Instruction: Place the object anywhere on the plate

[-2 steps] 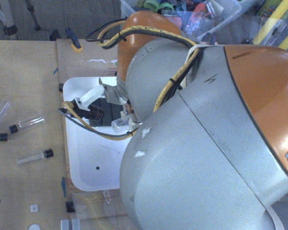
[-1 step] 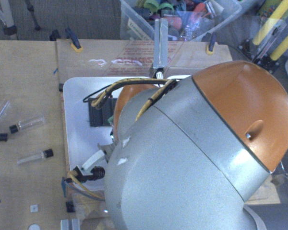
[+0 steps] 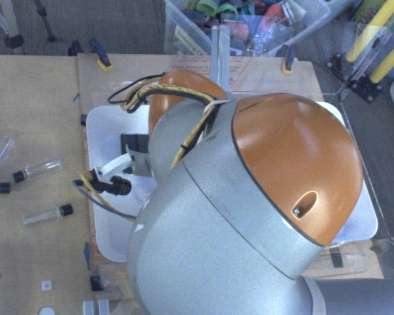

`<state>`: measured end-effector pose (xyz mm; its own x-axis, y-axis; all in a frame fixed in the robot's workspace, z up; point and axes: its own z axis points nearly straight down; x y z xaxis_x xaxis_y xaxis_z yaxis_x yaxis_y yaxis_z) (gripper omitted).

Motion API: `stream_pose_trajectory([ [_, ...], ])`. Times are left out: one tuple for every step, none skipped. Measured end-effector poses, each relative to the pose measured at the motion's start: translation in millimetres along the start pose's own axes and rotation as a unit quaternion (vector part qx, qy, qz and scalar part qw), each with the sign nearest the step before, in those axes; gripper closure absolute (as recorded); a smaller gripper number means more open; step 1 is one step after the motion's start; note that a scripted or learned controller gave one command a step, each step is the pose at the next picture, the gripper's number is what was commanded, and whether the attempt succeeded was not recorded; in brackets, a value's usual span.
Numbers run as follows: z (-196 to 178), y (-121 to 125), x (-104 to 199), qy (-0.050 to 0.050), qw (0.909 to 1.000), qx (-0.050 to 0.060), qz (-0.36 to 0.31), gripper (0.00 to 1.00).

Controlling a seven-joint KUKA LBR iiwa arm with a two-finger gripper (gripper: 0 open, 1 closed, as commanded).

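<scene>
My grey and orange arm [image 3: 262, 195] reaches across from the right and covers most of both white bins. Its wrist dips into the left bin [image 3: 100, 235], where the gripper [image 3: 135, 151] shows as a dark body low over the bin floor. The arm's bulk hides what lies under and beside the gripper. A strip of the left bin's white floor shows along its left side. Of the right bin [image 3: 366, 223], just the far right corner shows.
Small clear vials with black caps [image 3: 43, 169] [image 3: 49, 213] lie on the wooden bench left of the bins. A clear crate of coloured toys [image 3: 249, 12] stands behind the bench. Clamps [image 3: 104, 59] [image 3: 287, 65] grip the board's back edge.
</scene>
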<state>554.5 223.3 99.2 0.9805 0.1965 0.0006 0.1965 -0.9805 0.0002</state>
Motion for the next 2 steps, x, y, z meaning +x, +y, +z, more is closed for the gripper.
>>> stream_pose_trajectory([
  [8.9, 47.5, 79.8, 0.001, 0.9992, 0.005, -0.04, 1.0],
  [-96.5, 119.0, 48.3, -0.003, 0.9577, 0.001, -0.288, 1.0],
])
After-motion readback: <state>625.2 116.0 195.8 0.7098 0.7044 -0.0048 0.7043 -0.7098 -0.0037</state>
